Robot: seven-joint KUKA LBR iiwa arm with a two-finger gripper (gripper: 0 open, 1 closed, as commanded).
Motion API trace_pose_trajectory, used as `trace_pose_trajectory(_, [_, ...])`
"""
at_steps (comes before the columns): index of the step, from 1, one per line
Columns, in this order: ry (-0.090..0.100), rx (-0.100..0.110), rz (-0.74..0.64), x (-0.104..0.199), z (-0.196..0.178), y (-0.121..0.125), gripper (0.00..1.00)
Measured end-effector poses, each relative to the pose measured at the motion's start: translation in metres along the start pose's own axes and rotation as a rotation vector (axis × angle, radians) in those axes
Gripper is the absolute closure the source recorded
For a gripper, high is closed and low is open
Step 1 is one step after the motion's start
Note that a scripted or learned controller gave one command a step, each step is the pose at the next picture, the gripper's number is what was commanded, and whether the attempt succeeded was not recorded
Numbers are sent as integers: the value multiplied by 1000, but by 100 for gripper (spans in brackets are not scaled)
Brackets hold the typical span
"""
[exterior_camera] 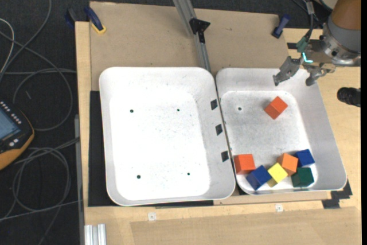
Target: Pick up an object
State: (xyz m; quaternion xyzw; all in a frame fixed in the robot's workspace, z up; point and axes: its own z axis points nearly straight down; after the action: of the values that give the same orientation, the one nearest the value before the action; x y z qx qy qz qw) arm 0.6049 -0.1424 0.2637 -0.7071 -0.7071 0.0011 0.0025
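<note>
Side by side on the worktop sit two shallow white bins. Only a few dark specks mark the floor of the left bin. Every block lies in the right bin. One orange cube rests alone toward that bin's far side, turned so its corners point roughly left and right like a diamond; being a cube, it has no long axis to speak of. Along the near edge a cluster gathers: a second orange block at the left, then a dark blue block, a yellow block, another orange block, a blue block and a dark green block at the right, most of them touching their neighbours. Reaching in from the right, the claw hangs over the far rim of the right bin, its two fingers spread apart with nothing between them, up and to the right of the lone orange cube.
</note>
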Motion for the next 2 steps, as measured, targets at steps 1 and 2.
trace_pose_trajectory(1, [-1,-4,-1,0,-2,1,0])
trace_pose_trajectory(2, [0,3,0,6,59,-3,0])
